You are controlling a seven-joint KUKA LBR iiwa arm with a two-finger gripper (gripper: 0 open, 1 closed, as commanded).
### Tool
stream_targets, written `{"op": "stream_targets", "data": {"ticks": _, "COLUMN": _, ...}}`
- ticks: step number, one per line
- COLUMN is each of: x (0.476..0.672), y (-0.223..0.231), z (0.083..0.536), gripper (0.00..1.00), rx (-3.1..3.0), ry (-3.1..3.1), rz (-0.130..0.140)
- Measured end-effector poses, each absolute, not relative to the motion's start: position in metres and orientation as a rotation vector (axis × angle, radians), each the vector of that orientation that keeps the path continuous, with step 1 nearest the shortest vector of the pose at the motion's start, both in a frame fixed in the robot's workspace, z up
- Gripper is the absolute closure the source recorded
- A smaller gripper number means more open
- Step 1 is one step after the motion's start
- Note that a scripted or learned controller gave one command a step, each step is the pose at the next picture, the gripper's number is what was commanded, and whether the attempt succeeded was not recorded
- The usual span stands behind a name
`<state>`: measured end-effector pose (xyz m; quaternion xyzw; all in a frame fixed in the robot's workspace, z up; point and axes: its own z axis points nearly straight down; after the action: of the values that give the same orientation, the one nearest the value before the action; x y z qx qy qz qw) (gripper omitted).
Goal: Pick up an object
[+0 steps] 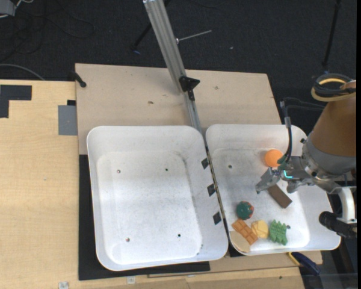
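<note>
Left bin (108, 161) open; toys (262, 227) crowd right bin's (240, 137) near edge

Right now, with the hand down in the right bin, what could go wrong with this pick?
1. The hand sits between the orange ball and the brown block, so it may nudge one aside instead of gripping it; the ball could roll.
2. The green ball, orange waffle piece, yellow piece and green leafy toy crowd the near edge of the right bin, so a grab there might catch two.
</note>
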<state>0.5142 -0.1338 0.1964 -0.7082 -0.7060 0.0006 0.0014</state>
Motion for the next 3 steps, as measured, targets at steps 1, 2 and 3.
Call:
{"op": "stream_targets", "data": {"ticks": 1, "x": 0.511, "y": -0.137, "z": 0.134, "gripper": 0.00, "rx": -2.220, "ry": -2.216, "rz": 0.005}}
{"op": "stream_targets", "data": {"ticks": 2, "x": 0.512, "y": -0.137, "z": 0.092, "gripper": 0.00, "rx": -2.223, "ry": -2.219, "rz": 0.000}}
{"op": "stream_targets", "data": {"ticks": 3, "x": 0.511, "y": -0.138, "z": 0.103, "gripper": 1.00, "rx": -2.229, "ry": -2.210, "rz": -0.001}}
